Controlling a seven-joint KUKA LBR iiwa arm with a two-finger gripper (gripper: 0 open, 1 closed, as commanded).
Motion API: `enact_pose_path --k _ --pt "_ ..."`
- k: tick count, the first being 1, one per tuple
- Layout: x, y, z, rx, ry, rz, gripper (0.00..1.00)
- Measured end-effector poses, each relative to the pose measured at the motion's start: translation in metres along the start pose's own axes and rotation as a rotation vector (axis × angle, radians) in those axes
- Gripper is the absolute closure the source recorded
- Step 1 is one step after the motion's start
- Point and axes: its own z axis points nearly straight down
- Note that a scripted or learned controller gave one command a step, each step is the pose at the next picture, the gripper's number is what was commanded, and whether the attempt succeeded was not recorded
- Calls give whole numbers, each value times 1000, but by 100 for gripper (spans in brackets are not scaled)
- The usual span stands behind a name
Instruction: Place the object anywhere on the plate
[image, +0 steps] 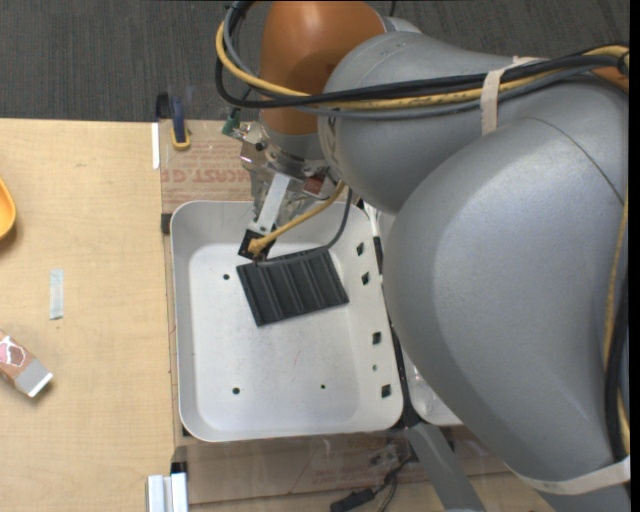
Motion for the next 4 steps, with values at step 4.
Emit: enact_pose_path --k 4 --pt "-7 16 37 -6 2 -1265 100"
